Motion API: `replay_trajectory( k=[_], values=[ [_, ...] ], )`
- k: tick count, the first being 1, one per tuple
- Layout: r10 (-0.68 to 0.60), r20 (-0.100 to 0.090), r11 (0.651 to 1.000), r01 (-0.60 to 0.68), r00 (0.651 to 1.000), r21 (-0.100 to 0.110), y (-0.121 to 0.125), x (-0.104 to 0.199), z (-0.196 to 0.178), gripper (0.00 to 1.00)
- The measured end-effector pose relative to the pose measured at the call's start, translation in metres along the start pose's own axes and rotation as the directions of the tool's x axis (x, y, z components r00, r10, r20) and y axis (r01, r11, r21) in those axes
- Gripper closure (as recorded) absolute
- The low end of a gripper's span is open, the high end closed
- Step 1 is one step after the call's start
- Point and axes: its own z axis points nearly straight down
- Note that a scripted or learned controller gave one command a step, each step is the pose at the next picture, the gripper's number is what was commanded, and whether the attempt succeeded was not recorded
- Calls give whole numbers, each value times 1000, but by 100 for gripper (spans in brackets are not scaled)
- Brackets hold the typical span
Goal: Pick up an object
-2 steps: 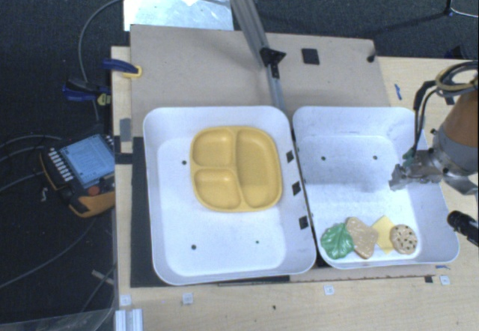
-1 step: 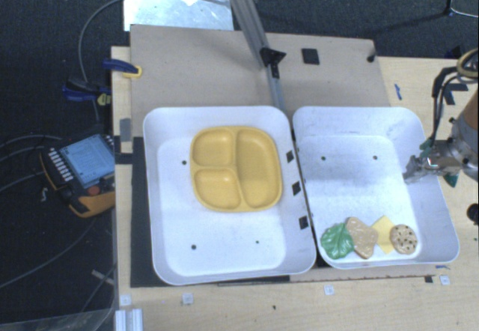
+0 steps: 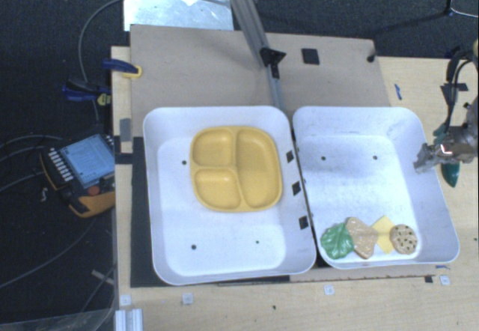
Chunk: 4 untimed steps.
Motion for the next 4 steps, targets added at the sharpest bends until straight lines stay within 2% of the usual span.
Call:
replay_trajectory(
  k=[1,2,4],
  values=[
    [-4,-3,1000,4,1000,4,8,49,6,100],
    [-5,-4,1000,5,1000,5,6,111,13,100],
    [-5,-4,1000,5,1000,6,7,218,30,100]
  ],
)
